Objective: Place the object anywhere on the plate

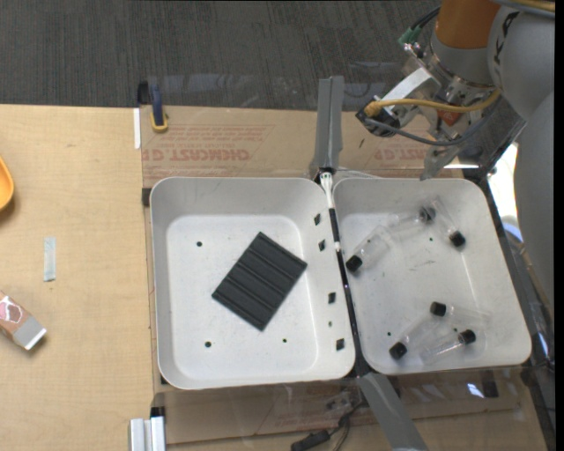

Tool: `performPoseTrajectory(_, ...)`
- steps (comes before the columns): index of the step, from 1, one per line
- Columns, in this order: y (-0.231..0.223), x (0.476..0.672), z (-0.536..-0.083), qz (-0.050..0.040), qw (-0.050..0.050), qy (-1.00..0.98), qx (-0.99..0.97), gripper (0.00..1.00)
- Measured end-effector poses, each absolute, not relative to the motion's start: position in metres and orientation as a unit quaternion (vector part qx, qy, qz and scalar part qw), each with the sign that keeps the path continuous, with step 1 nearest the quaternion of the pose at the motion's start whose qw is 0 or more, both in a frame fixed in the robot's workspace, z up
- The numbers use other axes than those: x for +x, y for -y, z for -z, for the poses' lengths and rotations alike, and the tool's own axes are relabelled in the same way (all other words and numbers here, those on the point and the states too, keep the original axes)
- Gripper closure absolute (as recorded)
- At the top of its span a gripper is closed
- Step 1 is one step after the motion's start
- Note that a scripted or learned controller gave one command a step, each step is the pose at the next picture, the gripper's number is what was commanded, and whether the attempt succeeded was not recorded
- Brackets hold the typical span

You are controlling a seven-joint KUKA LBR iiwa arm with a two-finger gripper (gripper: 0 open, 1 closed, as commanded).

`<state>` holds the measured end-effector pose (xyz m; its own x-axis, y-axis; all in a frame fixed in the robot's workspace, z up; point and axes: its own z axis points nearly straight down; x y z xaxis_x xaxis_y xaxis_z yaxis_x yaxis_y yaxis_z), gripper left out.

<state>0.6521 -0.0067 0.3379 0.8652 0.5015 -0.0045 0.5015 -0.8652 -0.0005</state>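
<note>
Grey arm (520, 53) hangs above right bin (493, 264).

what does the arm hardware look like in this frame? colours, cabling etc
Grey KUKA arm with rounded, smooth casing and an orange band above the wrist. Below the band sits a cluttered wrist assembly with metallic parts. A yellow cable loops across it to a dark connector, thinner dark cables run beside it, and a small green connector sits near the band. The pincer itself is not distinguishable here.
</note>
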Motion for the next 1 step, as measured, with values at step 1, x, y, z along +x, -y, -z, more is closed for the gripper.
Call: performPoseTrajectory(1, -0.0559, 0.6341, -0.3379, 0.0027, 0.0, -0.439, 0.899, 0.0)
